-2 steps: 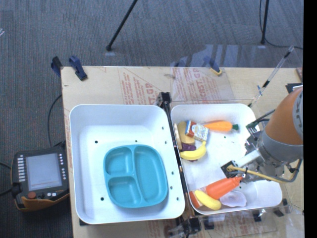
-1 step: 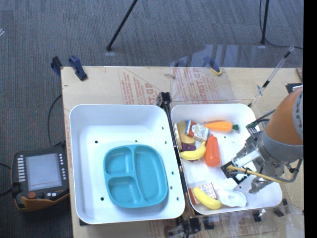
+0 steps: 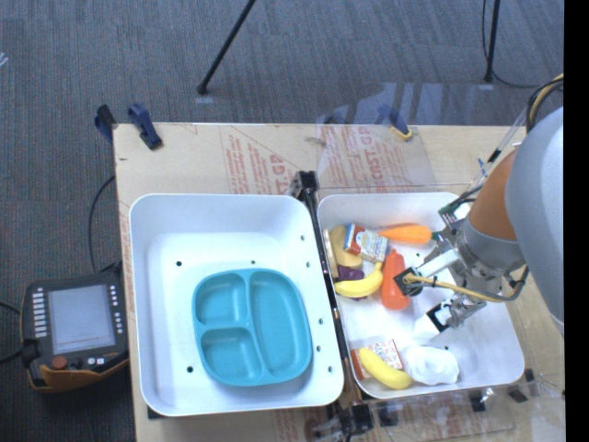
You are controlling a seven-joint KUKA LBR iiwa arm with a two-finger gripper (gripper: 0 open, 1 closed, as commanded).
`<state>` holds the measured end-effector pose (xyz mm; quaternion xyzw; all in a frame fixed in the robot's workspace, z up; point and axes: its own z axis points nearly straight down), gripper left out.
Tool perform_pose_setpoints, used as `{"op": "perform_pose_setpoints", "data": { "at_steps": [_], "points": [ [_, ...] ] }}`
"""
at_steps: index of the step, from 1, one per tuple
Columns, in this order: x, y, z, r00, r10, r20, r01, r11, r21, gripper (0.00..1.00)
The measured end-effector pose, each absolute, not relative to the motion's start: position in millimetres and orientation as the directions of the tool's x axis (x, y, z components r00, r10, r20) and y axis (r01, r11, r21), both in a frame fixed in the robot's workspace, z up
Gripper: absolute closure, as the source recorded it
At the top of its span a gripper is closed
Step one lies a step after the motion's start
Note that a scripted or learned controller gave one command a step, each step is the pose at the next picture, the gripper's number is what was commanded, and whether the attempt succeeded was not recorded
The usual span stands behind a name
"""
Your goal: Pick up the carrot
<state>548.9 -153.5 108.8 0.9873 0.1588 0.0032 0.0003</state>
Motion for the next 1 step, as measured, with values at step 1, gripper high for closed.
{"op": "perform_pose_setpoints", "data": {
  "at_steps": [1],
  "points": [
    [618.9, -132.4, 103.4, 0.979, 0.201, 0.016, 0.201, -0.979, 0.019, 0.00]
  ]
}}
